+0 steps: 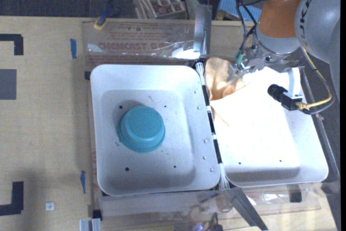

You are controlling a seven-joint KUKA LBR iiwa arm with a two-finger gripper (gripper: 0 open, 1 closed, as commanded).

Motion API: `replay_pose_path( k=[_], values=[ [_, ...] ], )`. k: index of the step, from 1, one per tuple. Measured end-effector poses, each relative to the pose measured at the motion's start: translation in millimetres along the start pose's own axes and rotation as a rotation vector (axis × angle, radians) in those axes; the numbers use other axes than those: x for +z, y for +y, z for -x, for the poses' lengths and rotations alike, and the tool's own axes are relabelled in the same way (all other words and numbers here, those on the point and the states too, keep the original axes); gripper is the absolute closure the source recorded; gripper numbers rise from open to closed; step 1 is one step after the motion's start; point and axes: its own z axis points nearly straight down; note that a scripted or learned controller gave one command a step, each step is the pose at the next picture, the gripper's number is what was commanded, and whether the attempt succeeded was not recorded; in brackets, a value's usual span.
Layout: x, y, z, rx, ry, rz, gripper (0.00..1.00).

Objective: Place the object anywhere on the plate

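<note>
Your gripper (241,66) hangs over the far corner of the right bin (281,167), and a tan cloth-like object (220,83) drapes directly beneath it and toward the divider. Whether it has hold of that cloth, you cannot tell. The blue plate (141,127), seemingly upside down, sits well off in the left bin (108,84), across the divider.

Plate (141,128) sits in left bin (108,84), mid-floor. Cloth-like object (220,83) in right bin's (303,170) far-left corner, gripper (240,68) right above it.
</note>
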Motion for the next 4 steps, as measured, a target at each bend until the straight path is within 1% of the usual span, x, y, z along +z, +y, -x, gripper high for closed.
replay_pose_path(
  k=[1, 2, 3, 4],
  values=[
    [-40.1, 1.2, 0.0, -0.002, 0.0, 0.002, 1.0],
    [-48.7, -1.0, -43.0, -0.403, 0.002, 0.0, 1.0],
    [-40.6, -10.8, -90.4, -0.799, 0.002, 0.002, 1.0],
    [-49.0, -17.0, -132.6, -1.193, 0.002, 0.004, 1.0]
  ],
)
